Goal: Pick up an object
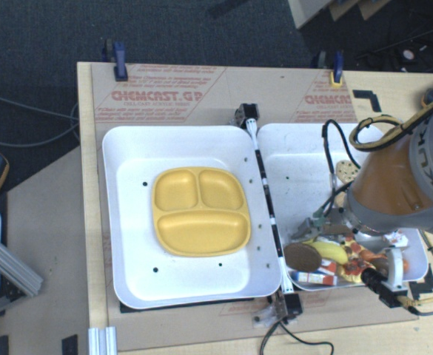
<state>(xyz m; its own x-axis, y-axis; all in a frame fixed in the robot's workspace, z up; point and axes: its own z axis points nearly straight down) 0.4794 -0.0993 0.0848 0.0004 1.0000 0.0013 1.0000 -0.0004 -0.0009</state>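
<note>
In the left bin (127,161) lies a yellow divided plate (200,211), flat and alone. The right bin (290,161) holds a heap at its near edge: a brown rounded thing (302,256), a yellow banana (333,252), a red and white flat pack (316,276) and some red and orange pieces (360,257). A small pale perforated disc (345,171) lies further back. My arm reaches in from the right, its orange band above the heap. The gripper (321,226) is low over the heap's back left side, just behind the banana and the brown thing; the wrist hides most of it.
The bins sit on a wooden board with red lettering (157,95), held by blue clamps (118,56) at the back. A black rail (264,191) runs between the two bins. Cables loop over the right bin's far corner (349,135).
</note>
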